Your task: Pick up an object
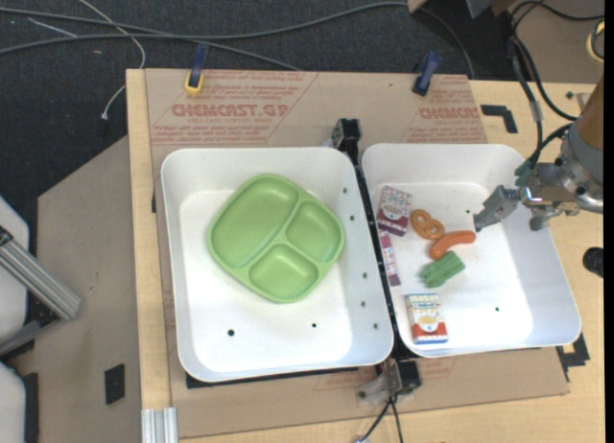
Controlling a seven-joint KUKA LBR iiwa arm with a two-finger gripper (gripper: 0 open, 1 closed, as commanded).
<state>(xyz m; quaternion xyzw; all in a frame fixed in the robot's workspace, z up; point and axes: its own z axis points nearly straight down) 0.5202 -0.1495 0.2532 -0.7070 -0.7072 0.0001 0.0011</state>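
cardboard bench (288, 105) bears 2 bins; claw (491, 211) over right bin (547, 288), grip state unclear.

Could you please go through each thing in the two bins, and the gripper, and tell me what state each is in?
Green plate: right way up in the left bin, nothing on it.
Pretzel: flat in the right bin.
Sausage: lying flat, loose.
Green block: lying loose.
Small box: lying flat, face up.
Purple packet: flat by the bin's left wall.
Gripper: over the right bin, holding nothing.
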